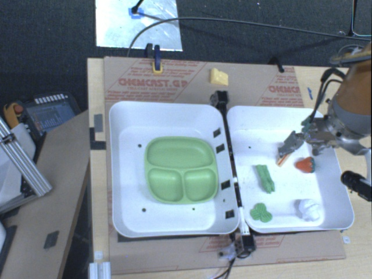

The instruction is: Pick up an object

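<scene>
2 white bins sat side by side on the bench. The left bin (125,156) held 1 thing, a pale green divided plate (180,169) with 3 compartments, 1 wide one toward the top of the frame and 2 smaller ones below it, lying flat near the bin's middle.

The right bin (256,127) carried the loose pieces. A green oblong block (264,178) lay at a slant near its centre. Below it, at the lower left corner of that bin, sat a small green ruffled piece (261,213). A white lumpy object (307,208) rested in the lower right corner. A red-orange rounded toy (304,165) lay toward the right side, and a thin orange sliver (283,160) showed just left of it, right under the tool.

The gripper (289,148) hovered over the upper right part of the right bin, close beside the red-orange toy, its dark fingers angled down to the left; whether they were parted or closed could not be told, and nothing was plainly seen between them.

Under the bins lay a cardboard sheet (174,80) printed in red with "CHEMCAST GP", upside down. A yellow wedge (219,76) sat on it above the bins.
</scene>
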### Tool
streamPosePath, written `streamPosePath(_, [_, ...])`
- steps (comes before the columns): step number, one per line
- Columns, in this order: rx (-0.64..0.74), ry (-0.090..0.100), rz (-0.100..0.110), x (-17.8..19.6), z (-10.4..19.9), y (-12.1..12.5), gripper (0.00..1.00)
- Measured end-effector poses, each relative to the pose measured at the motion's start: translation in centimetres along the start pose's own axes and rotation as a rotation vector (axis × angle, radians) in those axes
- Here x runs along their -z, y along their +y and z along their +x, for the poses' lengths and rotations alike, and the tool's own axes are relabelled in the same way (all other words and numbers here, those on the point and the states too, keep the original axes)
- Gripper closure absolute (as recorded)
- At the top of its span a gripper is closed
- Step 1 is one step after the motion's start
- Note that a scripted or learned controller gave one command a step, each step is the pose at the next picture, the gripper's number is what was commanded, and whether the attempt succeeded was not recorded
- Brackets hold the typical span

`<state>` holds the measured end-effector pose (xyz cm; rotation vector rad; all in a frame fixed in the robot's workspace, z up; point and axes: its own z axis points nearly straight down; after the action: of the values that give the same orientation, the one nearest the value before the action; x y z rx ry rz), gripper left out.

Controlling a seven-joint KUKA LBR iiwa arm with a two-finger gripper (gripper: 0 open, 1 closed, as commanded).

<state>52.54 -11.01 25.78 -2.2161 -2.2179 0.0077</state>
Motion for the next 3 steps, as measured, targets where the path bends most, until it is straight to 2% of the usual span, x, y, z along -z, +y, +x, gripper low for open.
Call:
streamPosePath(1, [0.002, -0.001, -0.010, 0.5, 0.0, 0.2, 0.00])
streamPosePath(3, [0.000, 0.000, -0.005, -8.7, -0.6, -1.2, 0.00])
